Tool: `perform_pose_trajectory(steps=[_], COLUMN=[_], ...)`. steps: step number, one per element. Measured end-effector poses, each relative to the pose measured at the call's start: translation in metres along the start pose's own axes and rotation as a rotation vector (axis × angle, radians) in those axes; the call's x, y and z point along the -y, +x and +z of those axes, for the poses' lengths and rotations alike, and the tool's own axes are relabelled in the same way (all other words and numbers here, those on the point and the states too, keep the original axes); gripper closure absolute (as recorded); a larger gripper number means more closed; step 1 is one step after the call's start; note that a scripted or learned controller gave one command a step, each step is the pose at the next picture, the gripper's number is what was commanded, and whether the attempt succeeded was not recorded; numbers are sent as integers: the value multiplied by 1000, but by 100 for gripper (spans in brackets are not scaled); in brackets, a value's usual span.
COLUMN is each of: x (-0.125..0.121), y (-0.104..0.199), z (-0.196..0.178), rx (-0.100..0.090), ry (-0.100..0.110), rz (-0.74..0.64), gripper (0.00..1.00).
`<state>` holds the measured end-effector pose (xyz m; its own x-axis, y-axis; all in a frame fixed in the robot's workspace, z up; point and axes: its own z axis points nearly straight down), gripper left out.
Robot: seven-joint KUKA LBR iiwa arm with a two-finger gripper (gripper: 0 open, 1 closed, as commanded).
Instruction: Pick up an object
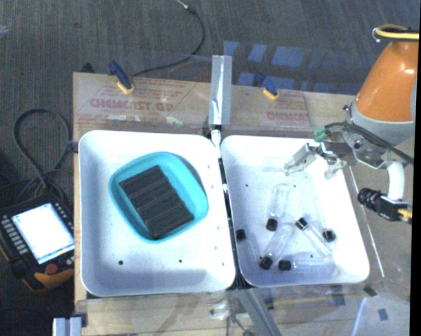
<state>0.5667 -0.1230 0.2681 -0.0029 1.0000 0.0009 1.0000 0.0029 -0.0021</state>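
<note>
The jaws stand spread with nothing between them, hovering over the far right of the right white bin (230, 199). Clear plastic tubes with black caps (291, 235) lie near its front. A blue dish (159, 196) sits in the left white bin (91, 215).

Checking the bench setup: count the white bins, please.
2: the left bin holds a blue dish; the right bin holds clear black-capped tubes. None seem hidden.
</note>
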Motion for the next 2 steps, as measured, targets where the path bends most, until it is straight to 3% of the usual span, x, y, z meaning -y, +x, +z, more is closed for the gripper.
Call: perform_pose_trajectory(steps=[1,2], x=[-23,-22], y=[-6,-6], z=[172,164], rx=[0,-2], ry=[-1,0], rz=[-24,-23], gripper=[0,100])
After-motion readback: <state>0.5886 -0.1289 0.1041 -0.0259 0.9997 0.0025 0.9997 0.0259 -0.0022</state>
